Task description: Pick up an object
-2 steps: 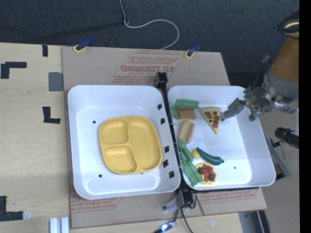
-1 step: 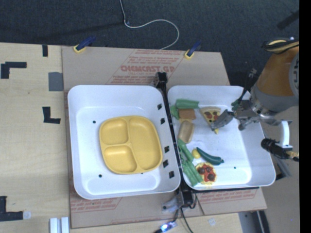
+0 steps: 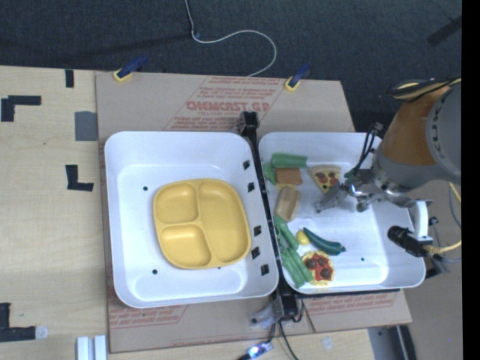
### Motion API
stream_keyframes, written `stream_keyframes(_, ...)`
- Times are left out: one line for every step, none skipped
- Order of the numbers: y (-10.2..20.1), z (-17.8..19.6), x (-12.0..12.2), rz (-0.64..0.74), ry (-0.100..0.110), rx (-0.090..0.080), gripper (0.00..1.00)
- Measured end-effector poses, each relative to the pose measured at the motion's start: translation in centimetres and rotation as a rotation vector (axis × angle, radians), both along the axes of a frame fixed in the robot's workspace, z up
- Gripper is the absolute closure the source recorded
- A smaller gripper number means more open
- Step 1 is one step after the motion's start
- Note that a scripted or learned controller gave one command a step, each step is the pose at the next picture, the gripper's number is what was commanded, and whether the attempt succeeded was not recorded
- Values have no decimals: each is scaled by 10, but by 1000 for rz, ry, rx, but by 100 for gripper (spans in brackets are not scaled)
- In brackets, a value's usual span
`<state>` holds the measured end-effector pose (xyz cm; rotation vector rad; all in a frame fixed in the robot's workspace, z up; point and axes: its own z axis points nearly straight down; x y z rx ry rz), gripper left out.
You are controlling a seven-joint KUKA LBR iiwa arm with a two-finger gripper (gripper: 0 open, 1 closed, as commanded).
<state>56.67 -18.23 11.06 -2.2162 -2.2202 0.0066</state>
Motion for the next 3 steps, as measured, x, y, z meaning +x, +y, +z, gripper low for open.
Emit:
stream_keyframes(1, -28, 0, 1, -4, -1, 0)
stream_keyframes(1, -15, 1, 1, -7, -3, 100)
stream_keyframes(0, 31, -7, -2, -8, 0, 100)
